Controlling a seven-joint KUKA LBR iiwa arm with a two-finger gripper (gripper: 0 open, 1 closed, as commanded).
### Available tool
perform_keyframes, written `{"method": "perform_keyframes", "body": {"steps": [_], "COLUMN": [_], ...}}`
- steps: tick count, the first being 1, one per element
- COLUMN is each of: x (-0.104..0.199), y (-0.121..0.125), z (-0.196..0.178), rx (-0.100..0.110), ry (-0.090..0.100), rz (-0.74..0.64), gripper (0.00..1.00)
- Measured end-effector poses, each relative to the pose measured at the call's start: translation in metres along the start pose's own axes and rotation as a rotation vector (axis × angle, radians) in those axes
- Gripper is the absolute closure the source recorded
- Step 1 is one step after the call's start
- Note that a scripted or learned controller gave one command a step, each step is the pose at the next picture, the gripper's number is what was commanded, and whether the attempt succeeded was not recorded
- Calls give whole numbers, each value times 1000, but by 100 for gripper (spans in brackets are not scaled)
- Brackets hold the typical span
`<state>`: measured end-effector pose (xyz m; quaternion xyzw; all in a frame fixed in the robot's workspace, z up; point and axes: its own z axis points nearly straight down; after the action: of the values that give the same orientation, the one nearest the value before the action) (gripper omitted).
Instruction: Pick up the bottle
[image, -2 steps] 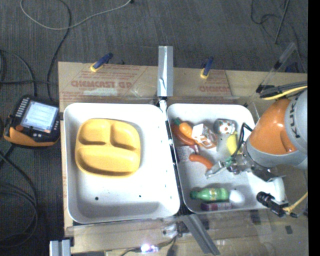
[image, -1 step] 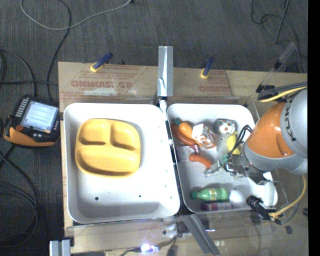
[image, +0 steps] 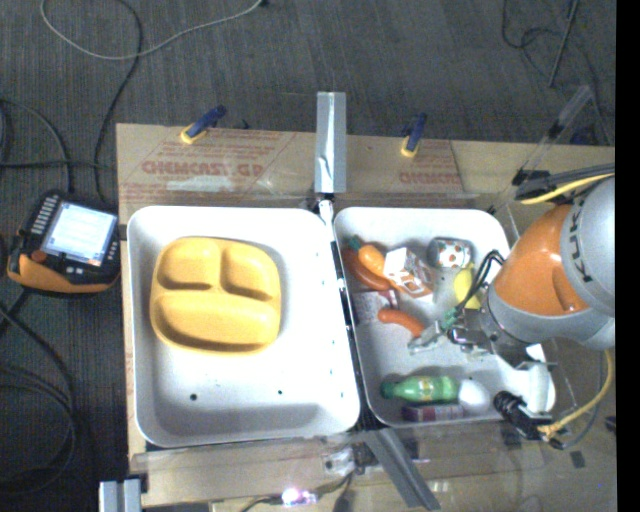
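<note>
Two shallow white bins sit side by side at the centre of the frame. The left bin (image: 140, 400) holds a yellow compartment tray (image: 216, 293), lying in its upper half with the rest of the floor bare. The right bin (image: 372, 395) is crowded. The green bottle (image: 426, 387) lies on its side near the bin's lower edge, its cap pointing left, with a dark maroon object (image: 432, 411) just below it and a small white object (image: 473, 396) at its right end. In the upper part of this bin are an orange carrot-like toy (image: 366, 264), a white and orange box (image: 403, 272), a round silver and red object (image: 449, 253) and a yellow piece (image: 462, 287). A smaller orange piece (image: 402, 321) lies at mid bin.

The arm (image: 560, 280) comes in from the right edge, its orange band over the bin's right wall. The gripper (image: 437, 335) reaches to mid bin, above the bottle and apart from it; whether it is open or closed cannot be told.

A teach pendant (image: 68, 240) rests at the left edge. A grey bar (image: 330, 140) stands between the bins at the top.
</note>
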<state>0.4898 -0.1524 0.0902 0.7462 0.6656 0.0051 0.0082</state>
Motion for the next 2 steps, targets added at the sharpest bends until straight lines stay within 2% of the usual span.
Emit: {"method": "perform_keyframes", "body": {"steps": [2], "x": [26], "y": [-5], "z": [0], "rx": [1], "ry": [-5], "rz": [106], "gripper": [0]}}
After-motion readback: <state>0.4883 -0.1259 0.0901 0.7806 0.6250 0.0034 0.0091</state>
